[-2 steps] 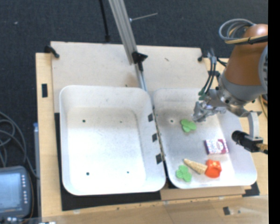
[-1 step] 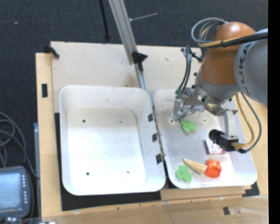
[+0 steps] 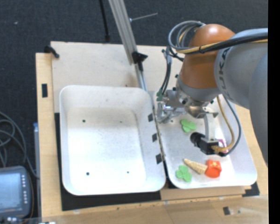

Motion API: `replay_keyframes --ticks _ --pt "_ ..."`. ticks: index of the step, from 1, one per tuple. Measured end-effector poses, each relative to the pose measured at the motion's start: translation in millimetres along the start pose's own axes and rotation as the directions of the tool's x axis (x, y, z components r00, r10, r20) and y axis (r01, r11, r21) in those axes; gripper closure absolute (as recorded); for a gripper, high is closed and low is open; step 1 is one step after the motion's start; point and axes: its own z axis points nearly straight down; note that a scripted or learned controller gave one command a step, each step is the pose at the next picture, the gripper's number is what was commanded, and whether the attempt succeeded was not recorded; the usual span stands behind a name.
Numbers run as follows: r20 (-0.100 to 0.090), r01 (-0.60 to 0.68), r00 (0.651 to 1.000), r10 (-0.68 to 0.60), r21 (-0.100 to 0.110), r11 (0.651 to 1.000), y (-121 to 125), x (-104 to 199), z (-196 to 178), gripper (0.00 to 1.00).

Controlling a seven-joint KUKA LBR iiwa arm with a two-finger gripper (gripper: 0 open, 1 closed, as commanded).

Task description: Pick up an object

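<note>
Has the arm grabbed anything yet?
Nothing is visibly lifted so far. The gripper hangs low at the right bin's left edge, near the upper green piece. The lower green piece, a tan cone and an orange toy lie in that bin; lifting one remains.

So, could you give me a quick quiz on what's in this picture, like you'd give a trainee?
1. True or false: the tan cone lies in the right bin.
2. How many green pieces are in that bin? A) one B) two C) four
3. Fill in: the orange piece lies right beside the ____.

Key: 1 true; 2 B; 3 cone.
</note>
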Motion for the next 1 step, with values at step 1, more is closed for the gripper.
replay_keyframes --ticks 1 --pt "0.0 0.0 1.0 0.0 -0.001 1.0 13.0 43.1 2.2 1.0"
